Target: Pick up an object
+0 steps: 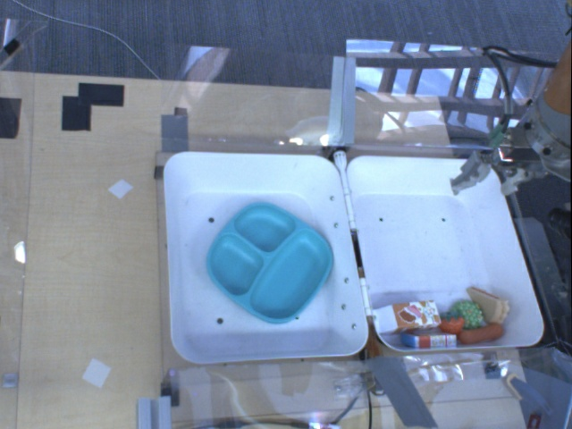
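Most of the right bin's floor (pixel 429 248) was left bare, so open passage was offered from above across its middle and far part. Its near edge was crowded by a small carton (pixel 416 315), a green piece (pixel 466 311), a red piece (pixel 481 333) and a tan piece (pixel 489 303). The left bin's centre (pixel 192 195) was taken up by a blue divided tray (pixel 270 261), with a bare margin left around it.

Two white bins (pixel 268 172); one blue divided plate (pixel 270 262); roughly five small food items (pixel 451 320).
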{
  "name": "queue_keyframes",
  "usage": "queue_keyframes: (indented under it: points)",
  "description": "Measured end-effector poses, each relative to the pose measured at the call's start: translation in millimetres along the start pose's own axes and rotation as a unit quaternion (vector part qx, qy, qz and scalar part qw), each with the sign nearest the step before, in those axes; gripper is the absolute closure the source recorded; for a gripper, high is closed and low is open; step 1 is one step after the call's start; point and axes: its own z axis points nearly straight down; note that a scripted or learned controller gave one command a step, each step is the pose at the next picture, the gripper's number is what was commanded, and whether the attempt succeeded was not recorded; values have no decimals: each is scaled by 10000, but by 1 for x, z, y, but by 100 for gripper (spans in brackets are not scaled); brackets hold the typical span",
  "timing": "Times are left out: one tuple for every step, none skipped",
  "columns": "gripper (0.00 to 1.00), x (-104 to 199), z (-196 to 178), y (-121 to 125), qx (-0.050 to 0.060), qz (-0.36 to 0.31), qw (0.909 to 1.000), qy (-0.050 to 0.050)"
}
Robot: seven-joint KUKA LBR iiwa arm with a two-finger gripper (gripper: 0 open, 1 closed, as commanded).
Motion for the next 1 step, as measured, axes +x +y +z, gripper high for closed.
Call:
queue_keyframes:
  points:
    - [0, -54, 111, -22, 6, -265, 9996, 1]
